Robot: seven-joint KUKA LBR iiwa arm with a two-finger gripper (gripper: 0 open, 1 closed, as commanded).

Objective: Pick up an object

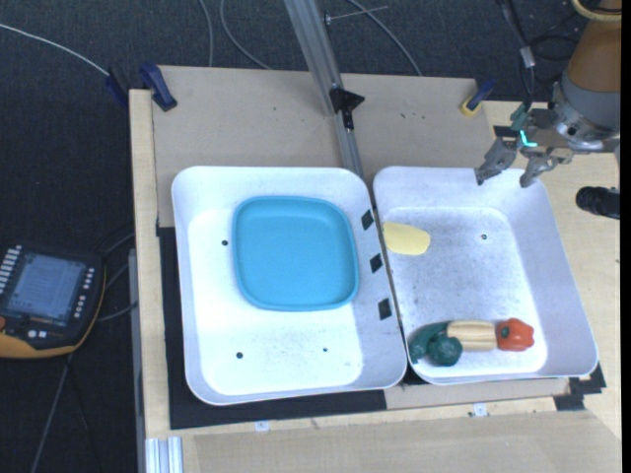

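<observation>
My gripper (511,172) hangs above the far right corner of the right bin (552,264), its two fingers spread open with nothing between them. Down at that bin's near edge lie three items in a row: a dark green vegetable (437,347), a tan bun-like piece (472,335) and a red tomato-like item (514,334). A pale yellow piece (406,238) rests against the bin's left wall. All of these lie well apart from the gripper.
The left bin (197,294) holds a light blue square plate (295,252). A metal pole (314,37) slants in from the top to the gap between the bins. Blue clamps (158,87) grip the bench's far edge. A pendant (44,294) lies on the floor at the left.
</observation>
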